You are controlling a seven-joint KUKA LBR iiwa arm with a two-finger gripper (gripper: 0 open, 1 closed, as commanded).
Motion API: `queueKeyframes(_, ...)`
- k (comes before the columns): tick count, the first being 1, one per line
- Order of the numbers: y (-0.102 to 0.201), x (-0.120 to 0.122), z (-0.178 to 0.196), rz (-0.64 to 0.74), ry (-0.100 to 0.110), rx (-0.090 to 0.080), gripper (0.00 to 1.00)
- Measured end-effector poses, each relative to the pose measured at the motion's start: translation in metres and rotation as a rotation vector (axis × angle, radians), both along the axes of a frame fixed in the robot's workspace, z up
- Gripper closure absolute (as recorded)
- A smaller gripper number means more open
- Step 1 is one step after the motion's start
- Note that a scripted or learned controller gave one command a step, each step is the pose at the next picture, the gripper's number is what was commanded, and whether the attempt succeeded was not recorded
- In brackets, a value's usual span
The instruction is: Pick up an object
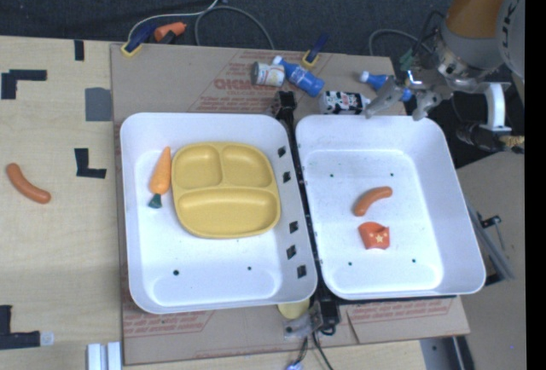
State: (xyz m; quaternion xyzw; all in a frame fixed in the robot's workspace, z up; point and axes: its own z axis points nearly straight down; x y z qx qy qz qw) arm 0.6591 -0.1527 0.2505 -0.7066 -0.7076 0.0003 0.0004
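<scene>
In the right bin [444, 189] lie an orange-brown toy sausage [373, 199] and, just below it, a small red toy piece [374, 235]. The left bin [136, 232] holds a yellow divided plate [226, 189] with a toy carrot [160, 172] lying along its left side. My gripper [398, 107] hangs over the back edge of the right bin, well behind the sausage. Its two fingers are spread apart and open, with nothing between them.
A second sausage [27, 183] lies on the bench far left, outside the bins. Behind the bins sit a small white and blue bottle [290, 74], a black-and-white item [343, 102], clamps and cables. A row of black clips [290, 198] joins the bins.
</scene>
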Motion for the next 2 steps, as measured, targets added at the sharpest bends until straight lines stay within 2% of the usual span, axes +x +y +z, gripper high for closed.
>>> queueKeyframes(1,0.031,-0.032,-0.166,0.000,0.006,0.000,0.00)
queueKeyframes(2,0.000,-0.106,-0.163,-0.004,-0.007,-0.003,0.00)
